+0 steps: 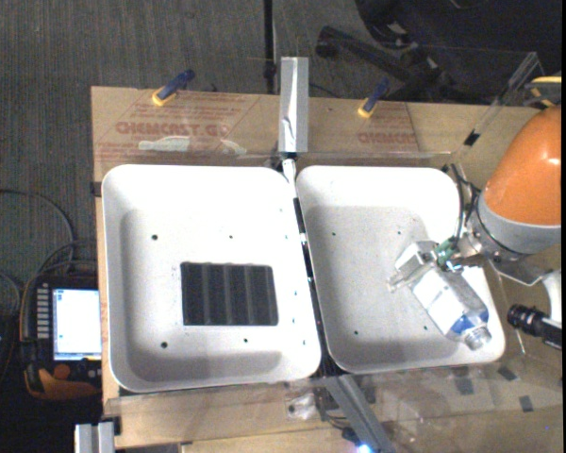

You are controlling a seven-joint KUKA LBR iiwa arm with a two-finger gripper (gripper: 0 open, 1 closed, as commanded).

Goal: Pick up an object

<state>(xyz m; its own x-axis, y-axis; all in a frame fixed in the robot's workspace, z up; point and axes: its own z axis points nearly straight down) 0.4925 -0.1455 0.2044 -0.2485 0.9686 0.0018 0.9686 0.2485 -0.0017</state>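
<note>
Clear plastic bottle [453, 307] with blue cap is seen lying in the right bin [358, 215], near its right wall. Gripper [417, 265] is placed at the bottle's upper end; finger state cannot be told. Lift not yet confirmed. Dark ribbed block [228, 293] sits in the left bin [141, 206], untouched.

Even overhead light whitens both bins [208, 182], shadows soft, picture slightly grainy, floor dim.
</note>
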